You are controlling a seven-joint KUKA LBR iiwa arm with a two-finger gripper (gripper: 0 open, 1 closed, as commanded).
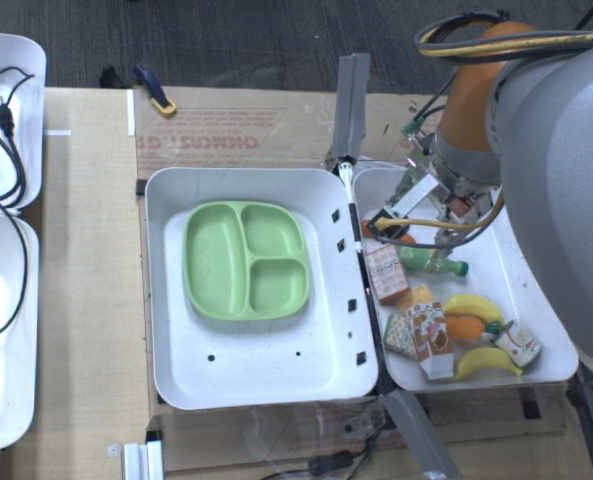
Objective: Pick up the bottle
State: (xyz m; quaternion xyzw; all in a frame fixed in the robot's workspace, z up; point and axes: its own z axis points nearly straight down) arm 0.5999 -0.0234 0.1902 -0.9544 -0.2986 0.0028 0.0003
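The green bottle (pixel 428 261) lies on its side in the right bin (pixel 536 298), its cap pointing right. It rests between a red-and-white carton (pixel 386 272) on its left and the bananas below it. My gripper (pixel 438 220) hangs over the back of that bin, just above and behind the bottle, and the wrist and cabling hide its tips. Nothing can be seen held in it.
The right bin also holds two bananas (pixel 474 308), an orange (pixel 463 329), small juice cartons (pixel 426 334) and an orange piece (pixel 401 237) near the divider. The left bin (pixel 176 358) holds a green divided plate (pixel 246 260). The arm covers the right bin's back right corner.
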